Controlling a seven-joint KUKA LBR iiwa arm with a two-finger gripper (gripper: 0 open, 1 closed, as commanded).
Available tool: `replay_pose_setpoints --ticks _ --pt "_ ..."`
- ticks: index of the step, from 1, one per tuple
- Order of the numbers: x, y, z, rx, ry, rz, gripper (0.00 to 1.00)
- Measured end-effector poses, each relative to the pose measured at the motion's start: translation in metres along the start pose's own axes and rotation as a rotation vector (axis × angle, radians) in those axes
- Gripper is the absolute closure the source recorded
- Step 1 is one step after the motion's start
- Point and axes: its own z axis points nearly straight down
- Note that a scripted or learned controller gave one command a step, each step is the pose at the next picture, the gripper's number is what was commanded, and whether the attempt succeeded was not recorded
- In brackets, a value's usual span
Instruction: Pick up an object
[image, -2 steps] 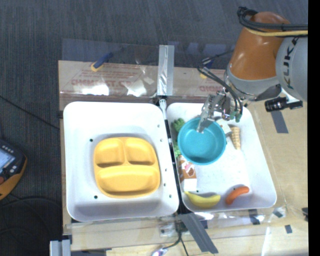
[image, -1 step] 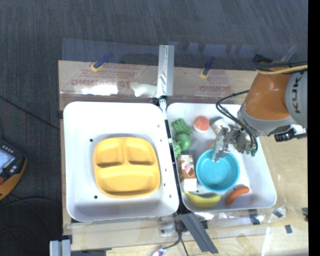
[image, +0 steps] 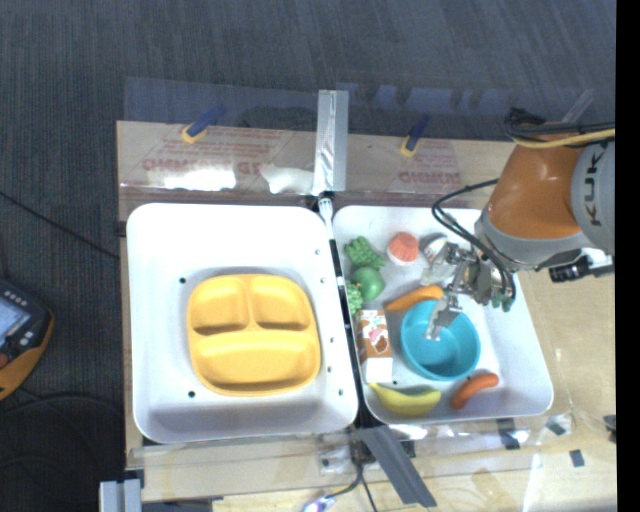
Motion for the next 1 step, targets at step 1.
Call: replay_pose_setpoints --ticks 1 --pt "-0.0260 0.0547 0.0482 0.003 -0.013 0.005 0.00"
